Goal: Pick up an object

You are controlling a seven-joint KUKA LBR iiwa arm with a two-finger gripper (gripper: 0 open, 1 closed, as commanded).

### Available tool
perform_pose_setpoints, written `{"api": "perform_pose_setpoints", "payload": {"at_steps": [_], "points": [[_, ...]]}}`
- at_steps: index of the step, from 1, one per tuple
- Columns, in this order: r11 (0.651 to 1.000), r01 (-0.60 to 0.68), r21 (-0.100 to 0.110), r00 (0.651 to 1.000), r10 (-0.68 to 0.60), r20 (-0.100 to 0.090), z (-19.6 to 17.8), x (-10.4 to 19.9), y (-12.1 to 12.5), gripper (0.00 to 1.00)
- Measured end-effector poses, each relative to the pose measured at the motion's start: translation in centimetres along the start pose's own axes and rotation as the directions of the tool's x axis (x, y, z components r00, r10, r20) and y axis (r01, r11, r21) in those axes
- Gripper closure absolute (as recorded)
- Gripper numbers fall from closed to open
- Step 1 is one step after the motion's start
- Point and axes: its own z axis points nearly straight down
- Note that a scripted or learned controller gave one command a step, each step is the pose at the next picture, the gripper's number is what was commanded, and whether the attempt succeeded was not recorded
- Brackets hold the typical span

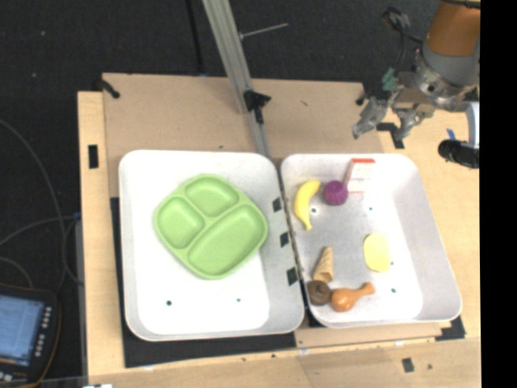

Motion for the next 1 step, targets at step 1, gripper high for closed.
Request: {"api": "perform_pose_setpoints", "payload": {"at_steps": [1], "points": [[1.0, 0.001, 0.001, 1.0, -0.001, 0.001, 0.0, -0.03, -0.01, 0.0]]}}
